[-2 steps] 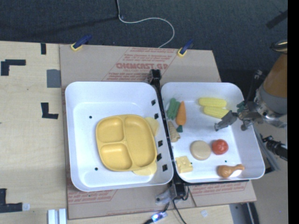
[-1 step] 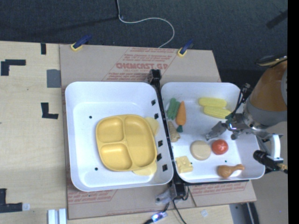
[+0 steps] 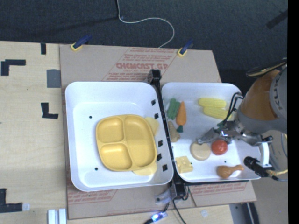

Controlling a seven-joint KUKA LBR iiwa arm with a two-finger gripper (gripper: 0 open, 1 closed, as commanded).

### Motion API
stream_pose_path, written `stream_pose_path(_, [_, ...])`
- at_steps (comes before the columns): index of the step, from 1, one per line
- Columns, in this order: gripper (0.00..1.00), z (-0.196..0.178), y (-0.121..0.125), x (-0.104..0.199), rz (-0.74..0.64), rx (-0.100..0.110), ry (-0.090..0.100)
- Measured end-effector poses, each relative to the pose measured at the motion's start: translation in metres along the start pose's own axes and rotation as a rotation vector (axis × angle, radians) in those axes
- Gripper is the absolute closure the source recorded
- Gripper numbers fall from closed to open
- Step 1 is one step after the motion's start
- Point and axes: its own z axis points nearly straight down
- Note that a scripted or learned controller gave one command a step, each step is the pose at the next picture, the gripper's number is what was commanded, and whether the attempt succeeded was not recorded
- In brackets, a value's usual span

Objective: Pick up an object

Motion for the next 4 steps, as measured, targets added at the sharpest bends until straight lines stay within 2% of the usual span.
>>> stream_pose_path(1, [1.00,-0.016,0.003,0.002,-0.003,-0.007,0.003])
stream_pose_path(3, [1.00,-0.111,0.011,0.017,-0.003,-0.003,-0.001])
stream_pose_path(4, [1.00,-0.140,0.012,0.018,-0.002,-0.002,-0.001])
